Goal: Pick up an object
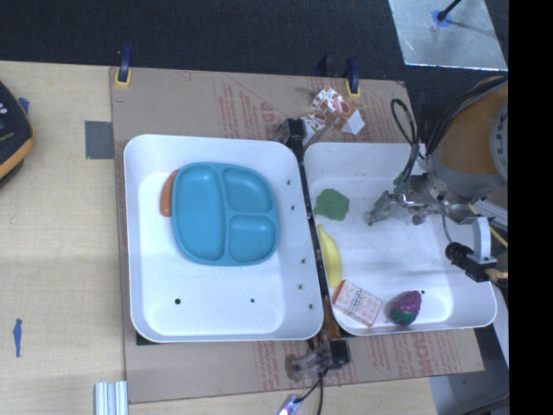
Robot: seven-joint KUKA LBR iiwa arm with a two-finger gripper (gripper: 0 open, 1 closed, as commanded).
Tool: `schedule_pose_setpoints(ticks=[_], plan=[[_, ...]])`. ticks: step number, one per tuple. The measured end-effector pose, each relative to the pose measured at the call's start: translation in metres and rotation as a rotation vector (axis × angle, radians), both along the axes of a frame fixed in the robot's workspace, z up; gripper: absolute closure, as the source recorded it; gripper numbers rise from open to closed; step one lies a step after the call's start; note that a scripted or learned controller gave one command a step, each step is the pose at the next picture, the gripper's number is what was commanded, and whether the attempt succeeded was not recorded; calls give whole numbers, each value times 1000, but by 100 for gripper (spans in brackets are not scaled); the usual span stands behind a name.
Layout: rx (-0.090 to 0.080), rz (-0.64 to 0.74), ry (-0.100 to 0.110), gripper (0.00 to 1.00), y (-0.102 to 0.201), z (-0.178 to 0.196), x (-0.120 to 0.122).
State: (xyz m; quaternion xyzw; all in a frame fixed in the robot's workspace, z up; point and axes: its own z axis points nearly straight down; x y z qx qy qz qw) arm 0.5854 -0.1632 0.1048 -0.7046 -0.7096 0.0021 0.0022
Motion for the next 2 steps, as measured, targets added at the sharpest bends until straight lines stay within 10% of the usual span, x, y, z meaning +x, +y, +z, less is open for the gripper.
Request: schedule_pose_setpoints(ticks=[1, 2], plan=[[0, -3, -3, 0, -3, 71, -76], [-1, 0, -3, 0, 34, 52, -5]])
